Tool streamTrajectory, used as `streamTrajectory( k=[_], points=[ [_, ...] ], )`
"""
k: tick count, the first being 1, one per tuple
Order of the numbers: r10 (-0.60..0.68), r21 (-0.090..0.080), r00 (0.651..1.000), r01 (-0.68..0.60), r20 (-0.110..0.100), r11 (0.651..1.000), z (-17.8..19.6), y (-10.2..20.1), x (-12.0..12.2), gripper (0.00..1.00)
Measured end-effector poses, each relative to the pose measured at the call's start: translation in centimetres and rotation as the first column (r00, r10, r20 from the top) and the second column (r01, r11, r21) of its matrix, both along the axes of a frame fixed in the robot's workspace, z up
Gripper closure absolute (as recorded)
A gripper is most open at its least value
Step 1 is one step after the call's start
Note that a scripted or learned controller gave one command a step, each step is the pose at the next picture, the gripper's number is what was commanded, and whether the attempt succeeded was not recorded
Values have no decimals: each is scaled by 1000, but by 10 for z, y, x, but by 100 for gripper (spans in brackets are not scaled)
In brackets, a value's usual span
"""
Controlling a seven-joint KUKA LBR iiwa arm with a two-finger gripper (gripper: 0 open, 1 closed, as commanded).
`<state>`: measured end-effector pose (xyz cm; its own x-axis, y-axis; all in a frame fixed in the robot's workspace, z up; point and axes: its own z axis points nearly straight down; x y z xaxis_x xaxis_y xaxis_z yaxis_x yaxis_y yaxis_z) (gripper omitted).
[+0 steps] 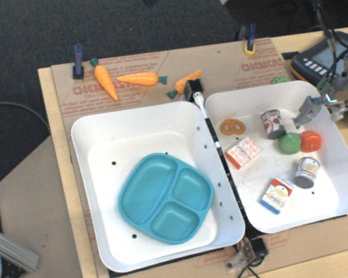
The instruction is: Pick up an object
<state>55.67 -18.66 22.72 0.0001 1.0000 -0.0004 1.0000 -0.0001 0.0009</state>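
The brown cardboard-topped bench (150,76) fills the middle of the frame and bears two shallow white plastic bins side by side. The left bin (95,181) holds a teal three-compartment plastic tray (165,198), lying flat at its centre. The right bin (347,185), right of centre, holds the small things: a pretzel-shaped brown toy (231,127) at its upper left, a red-and-white carton (243,154) just below that, a small dark tin can (272,123) near the top, a green ball (289,143) touching a red-orange ball (310,140), a grey tin can (306,172) lower down on its side, and a small yellow-and-white box (277,196) lowest. The grey gripper (308,110) reaches in from the right edge over the bin's upper right, near the dark can and the two balls; nothing sits between its fingers, and whether they are spread or closed I cannot tell. Three orange toy carrots (106,81) lie on the cardboard above the left bin
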Motion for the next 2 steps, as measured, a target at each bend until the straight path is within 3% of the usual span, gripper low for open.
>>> streamTrajectory(
  k=[1,2],
  points=[
    [3,3,1000,-3,-8,1000,-134,-5,41,0],
    [6,17,1000,-6,-4,1000,-143,-30,93,0]
  ],
)
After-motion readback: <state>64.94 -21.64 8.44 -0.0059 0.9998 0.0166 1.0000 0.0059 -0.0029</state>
